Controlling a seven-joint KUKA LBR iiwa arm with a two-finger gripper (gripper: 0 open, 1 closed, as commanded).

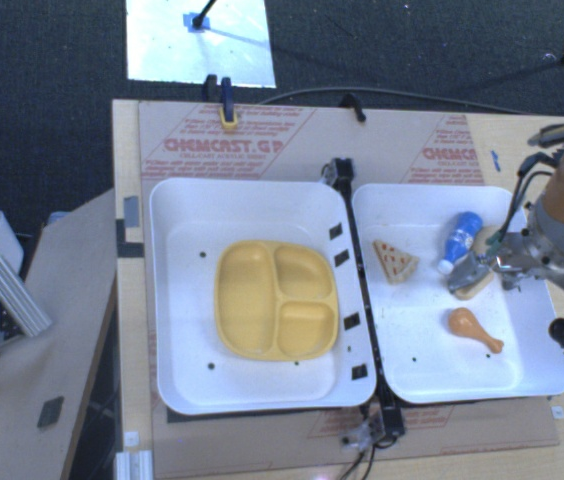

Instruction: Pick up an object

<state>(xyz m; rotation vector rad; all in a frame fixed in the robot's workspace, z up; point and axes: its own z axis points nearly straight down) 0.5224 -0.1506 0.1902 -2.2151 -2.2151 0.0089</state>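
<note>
At the frame's right, the gripper (470, 274), fingers' spread untellable, should settle squarely over the tan piece (474, 286) beside the blue bottle (460, 238) before closing.

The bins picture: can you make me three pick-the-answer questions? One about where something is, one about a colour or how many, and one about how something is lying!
1. Where is the yellow divided plate?
A. In the left bin
B. In the right bin
C. On the floor

2. How many compartments does the yellow divided plate have?
A. One
B. Three
C. Six

3. How is the blue bottle placed?
A. Standing upright
B. Lying on its side
C. Resting on the plate

Answers:
1. A, the plate sits in the middle of the left bin.
2. B, ridges split it into one tall section and two smaller ones.
3. B, it lies tilted on the right bin floor, beside the gripper, with the toy pizza slice and toy drumstick nearby.
</note>
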